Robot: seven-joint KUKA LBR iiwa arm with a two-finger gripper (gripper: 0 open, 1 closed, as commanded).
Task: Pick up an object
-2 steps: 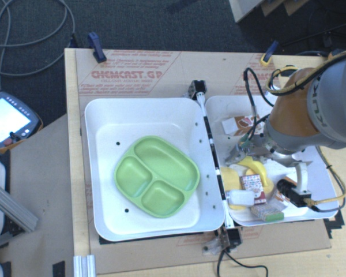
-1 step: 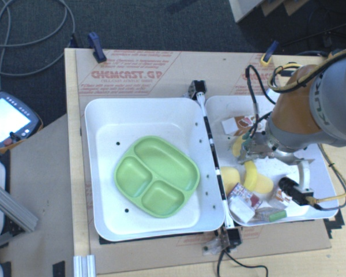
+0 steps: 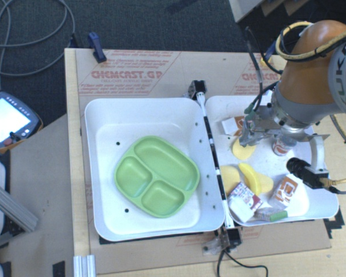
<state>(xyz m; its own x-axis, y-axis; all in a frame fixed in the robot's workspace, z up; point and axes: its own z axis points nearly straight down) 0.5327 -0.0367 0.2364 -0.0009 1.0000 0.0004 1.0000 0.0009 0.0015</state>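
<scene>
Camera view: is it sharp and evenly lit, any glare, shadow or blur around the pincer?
Camera view: lighting even and soft; a bright highlight on the arm's orange band; the green tray is crisp in the left bin; the pincer and the small items under it look soft and hard to resolve.

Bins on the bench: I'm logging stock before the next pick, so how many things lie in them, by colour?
Green: 2, divided tray, marker
Yellow: 3, banana, disc, flat piece
Red and white: 3, carton, packet, can
Total: 8
</scene>
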